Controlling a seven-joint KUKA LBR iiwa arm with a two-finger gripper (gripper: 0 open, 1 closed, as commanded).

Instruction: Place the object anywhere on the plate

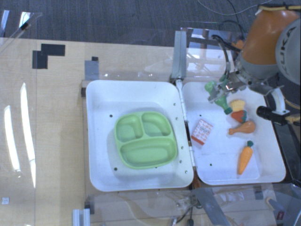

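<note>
Bins sat side by side on the bench, 2 of them, both shallow and white. The left bin (99, 140) carried a green plate (146, 139) with 3 compartments, 2 small ones at the far side and 1 long one at the near side; nothing lay on it. The right bin (268, 173) held the loose objects: a small red and white box (202, 132) near the divider, an orange carrot (245, 157) with a green top toward the near right, a brown drumstick (243, 128) just above the carrot, and a red piece (239, 116) and a pale yellow piece (237, 105) close together beyond the drumstick. A green object (225, 105) lay just beside the yellow piece, at the far side of that bin.

The arm (268, 36), grey with its orange band, reached in from the right, and the gripper (221, 92) hung low over the far part of the right bin, right at the green object. Whether its fingers were apart or together I could not tell, nor whether it touched the green object.
</note>
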